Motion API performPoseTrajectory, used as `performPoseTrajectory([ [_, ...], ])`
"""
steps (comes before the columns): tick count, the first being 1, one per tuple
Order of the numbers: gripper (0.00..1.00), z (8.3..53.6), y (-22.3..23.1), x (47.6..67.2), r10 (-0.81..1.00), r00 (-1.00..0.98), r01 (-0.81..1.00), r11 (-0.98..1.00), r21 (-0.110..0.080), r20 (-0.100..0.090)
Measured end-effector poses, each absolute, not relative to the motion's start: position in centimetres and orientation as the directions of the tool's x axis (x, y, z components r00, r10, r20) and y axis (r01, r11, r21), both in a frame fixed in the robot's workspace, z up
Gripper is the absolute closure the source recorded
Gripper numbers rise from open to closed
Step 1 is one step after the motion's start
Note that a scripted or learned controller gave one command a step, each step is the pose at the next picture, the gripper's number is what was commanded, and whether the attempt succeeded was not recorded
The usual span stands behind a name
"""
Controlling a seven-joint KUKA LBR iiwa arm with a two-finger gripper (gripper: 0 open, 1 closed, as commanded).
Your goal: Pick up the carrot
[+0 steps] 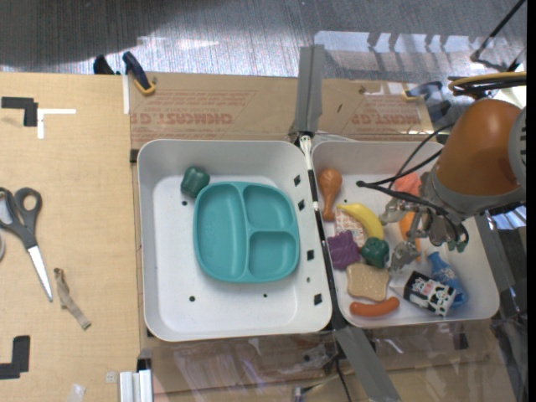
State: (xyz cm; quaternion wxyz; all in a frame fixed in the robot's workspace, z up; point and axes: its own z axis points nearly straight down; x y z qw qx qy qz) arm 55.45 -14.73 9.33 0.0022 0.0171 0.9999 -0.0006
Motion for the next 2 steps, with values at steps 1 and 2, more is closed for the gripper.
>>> performPoseTrajectory([
  [1,0.0,9.4,-15.8,58.6,-0.03,-1.0,-0.03,1.0,-0.002,-0.007],
  [2,1.0,10.4,-15.7,58.8,-0.034,-0.999,-0.034,0.999,-0.004,-0.012],
])
